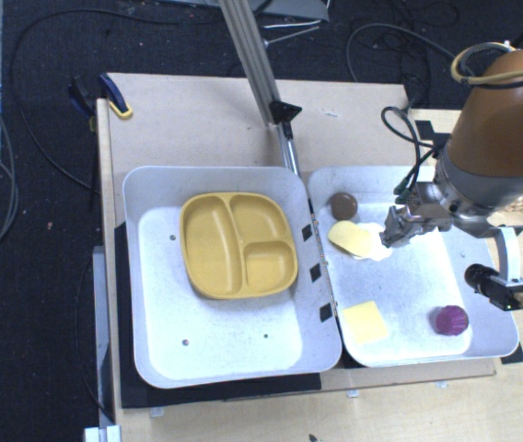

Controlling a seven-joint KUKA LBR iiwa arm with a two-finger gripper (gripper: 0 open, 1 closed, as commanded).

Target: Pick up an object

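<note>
Objects for picking lie scattered in the right bin, and none of them is between the fingers of the gripper yet. Nearest the camera in that bin sit a flat yellow square block toward the inner wall and a small purple piece toward the outer side, well apart from each other and from the arm; both rest loose on the floor of the bin, free to be taken from above. Further back, a pale yellow banana-shaped piece lies just beside the gripper, which hangs low over the bin at its right end, apparently touching or nearly touching it. That placement suggests the banana-shaped piece is the chosen target. Whether the fingers stand wide or narrow cannot be told from this angle, since the wrist body covers them. Just behind the banana-shaped piece sits a round brown piece, close enough that a sideways push could knock it. To the left, the left bin holds a yellow divided tray, well clear of the work. Beyond both bins a slanted metal pole rises from the bench, and dark cables trail near the arm's wrist, which could snag.
</note>
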